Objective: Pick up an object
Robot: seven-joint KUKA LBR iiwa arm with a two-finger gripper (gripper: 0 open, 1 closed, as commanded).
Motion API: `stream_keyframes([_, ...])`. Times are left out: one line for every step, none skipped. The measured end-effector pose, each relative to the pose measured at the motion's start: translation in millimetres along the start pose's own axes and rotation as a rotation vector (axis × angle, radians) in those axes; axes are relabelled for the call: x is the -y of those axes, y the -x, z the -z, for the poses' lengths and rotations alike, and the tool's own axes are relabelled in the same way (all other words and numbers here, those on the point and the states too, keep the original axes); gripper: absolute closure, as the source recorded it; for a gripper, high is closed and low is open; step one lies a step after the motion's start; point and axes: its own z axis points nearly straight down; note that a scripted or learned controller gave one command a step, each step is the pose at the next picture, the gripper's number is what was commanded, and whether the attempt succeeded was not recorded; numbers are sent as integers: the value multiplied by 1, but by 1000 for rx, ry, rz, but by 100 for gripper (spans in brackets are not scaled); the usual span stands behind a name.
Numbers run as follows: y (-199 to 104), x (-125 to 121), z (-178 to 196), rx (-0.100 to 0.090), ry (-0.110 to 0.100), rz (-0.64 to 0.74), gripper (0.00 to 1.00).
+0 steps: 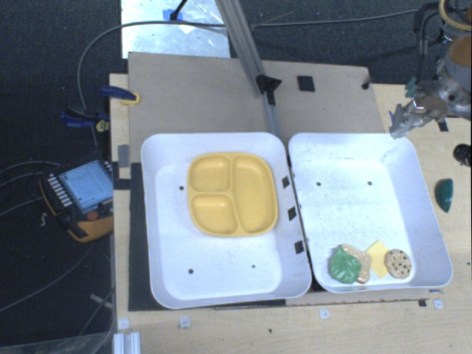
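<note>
Low in the right white bin (420, 198) I see a green leafy toy (343, 265), a yellow wedge (378, 257) and a round speckled cookie (398, 263). My pincer (404, 118) hovers at upper right, grip state indiscernible. I'd descend squarely over the cookie.

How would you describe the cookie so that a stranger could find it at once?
Start at the right bin of the two white ones and go to its near right corner, where a few toy foods lie together. The cookie is the rightmost, beside the yellow cheese slice: round, tan and dotted with dark chips.
</note>
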Motion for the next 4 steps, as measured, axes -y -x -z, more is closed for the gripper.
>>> stream_keyframes([-50,6,-15,-2,-4,2,100])
stream_keyframes([-104,31,-17,-3,-4,3,100])
stream_keyframes([-152,46,-17,-3,-5,3,100])
stream_keyframes([-197,53,-29,-3,-5,2,100])
